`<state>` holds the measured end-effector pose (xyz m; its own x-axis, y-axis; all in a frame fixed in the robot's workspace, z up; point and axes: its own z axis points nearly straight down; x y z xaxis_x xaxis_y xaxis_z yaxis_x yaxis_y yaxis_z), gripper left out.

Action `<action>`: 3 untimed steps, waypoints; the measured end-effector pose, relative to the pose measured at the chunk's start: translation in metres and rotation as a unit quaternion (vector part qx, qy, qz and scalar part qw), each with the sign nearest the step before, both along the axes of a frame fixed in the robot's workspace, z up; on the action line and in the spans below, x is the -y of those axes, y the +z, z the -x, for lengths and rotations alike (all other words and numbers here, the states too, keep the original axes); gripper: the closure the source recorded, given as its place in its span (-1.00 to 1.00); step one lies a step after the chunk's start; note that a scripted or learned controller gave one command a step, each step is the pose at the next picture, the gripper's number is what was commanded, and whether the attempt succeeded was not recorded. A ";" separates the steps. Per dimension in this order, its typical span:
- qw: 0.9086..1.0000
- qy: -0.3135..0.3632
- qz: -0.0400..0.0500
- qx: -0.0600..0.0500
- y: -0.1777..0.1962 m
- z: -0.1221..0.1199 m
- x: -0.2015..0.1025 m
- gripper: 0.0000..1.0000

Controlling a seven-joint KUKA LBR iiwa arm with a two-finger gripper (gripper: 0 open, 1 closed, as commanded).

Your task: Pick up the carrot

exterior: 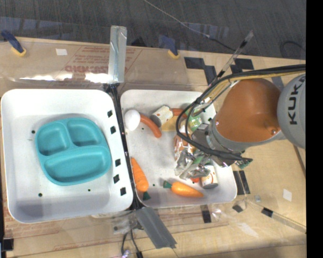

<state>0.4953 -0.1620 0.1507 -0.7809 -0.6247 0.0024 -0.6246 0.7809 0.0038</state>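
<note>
Left white plastic bin [11, 144] has a teal three-compartment plastic plate [72, 149] sitting in the middle. Right white bin [167, 98] holds a white egg-shaped thing [132, 119] near its left wall, an orange-red sausage-looking piece [151, 126] just beside it, and a small beige chunk [162, 113] close by. Light wooden surface [269, 230] underneath.

Plastic, metal and wood under the camera

Both white bins [21, 160] look like smooth, slightly glossy plastic; the teal plate [72, 148] is matt plastic, the carrot [187, 189] smooth and faintly shiny, the gripper [192, 164] bright metal, the bench [280, 219] pale matt wood.
</note>
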 end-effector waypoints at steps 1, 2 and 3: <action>0.993 0.117 0.000 0.003 -0.011 -0.018 0.007 1.00; 0.963 0.269 0.000 0.004 -0.004 -0.040 -0.012 1.00; 0.959 0.284 0.002 0.003 0.047 -0.005 0.052 1.00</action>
